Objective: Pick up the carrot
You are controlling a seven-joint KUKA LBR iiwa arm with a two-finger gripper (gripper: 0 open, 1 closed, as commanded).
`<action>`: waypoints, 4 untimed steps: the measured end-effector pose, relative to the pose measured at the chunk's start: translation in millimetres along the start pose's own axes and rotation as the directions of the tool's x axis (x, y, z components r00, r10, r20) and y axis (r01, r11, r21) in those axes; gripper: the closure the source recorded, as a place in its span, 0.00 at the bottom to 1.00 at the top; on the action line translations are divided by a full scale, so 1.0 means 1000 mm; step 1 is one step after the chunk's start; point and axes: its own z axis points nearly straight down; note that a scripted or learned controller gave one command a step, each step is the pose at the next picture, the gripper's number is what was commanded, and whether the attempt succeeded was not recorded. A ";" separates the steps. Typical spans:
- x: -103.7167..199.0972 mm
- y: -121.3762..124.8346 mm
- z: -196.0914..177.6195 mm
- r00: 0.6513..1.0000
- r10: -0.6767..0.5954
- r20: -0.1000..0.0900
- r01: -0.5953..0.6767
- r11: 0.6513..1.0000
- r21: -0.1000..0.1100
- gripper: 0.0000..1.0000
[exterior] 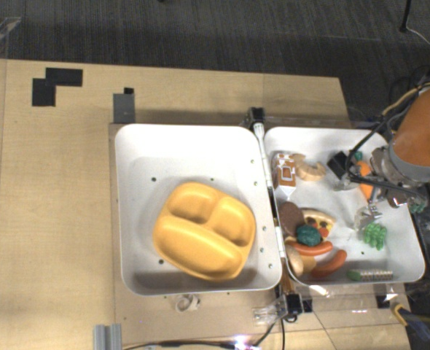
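Note:
The carrot (pixel 364 173) is a small orange piece in the right bin (pixel 412 265), near its far right side. Part of it is hidden by the arm's wrist. My gripper (pixel 368 208) hangs right over that spot, under the grey wrist and the orange band (pixel 426 126). Its metal tip reaches down just in front of the carrot. Whether the carrot is in the gripper or just beside it, I cannot tell.
A green bunch (pixel 375 235) lies just below the gripper, and a green bar (pixel 372 273) by the front wall. Toy foods crowd the right bin's left side: a sausage (pixel 330 262), a pizza slice (pixel 321 222), a snack box (pixel 284 170). A large yellow loaf (pixel 204 228) sits in the left bin (pixel 138 159).

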 end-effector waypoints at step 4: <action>-0.054 -0.014 -0.020 0.872 0.489 0.020 -0.489 0.872 0.001 0.00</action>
